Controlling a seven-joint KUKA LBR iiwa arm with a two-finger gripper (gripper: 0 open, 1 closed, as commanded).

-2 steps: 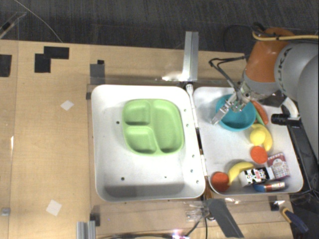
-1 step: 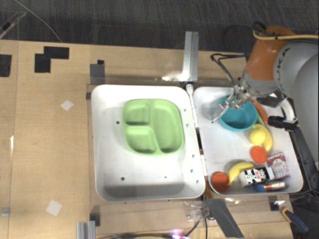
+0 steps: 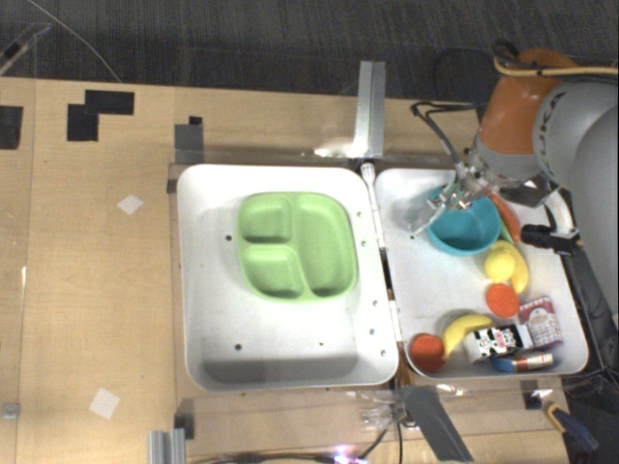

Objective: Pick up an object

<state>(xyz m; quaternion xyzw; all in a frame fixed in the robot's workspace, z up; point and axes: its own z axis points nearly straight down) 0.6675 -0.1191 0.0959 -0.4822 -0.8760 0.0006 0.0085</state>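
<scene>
Wooden bench (image 3: pixel 87 288) with two white bins (image 3: pixel 208 346), dark floor (image 3: pixel 242 17) beyond; claw (image 3: pixel 455 199) over blue bowl (image 3: pixel 469 230), grip state unclear.

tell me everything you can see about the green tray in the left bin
The green tray is a light green, plastic-looking plate with rounded corners, split into three compartments: two smaller ones on its left side and one larger on its right. It lies flat and right side up, slightly rotated, on the floor of the left bin, toward the far middle. The arm and the other objects are apart from it.
</scene>
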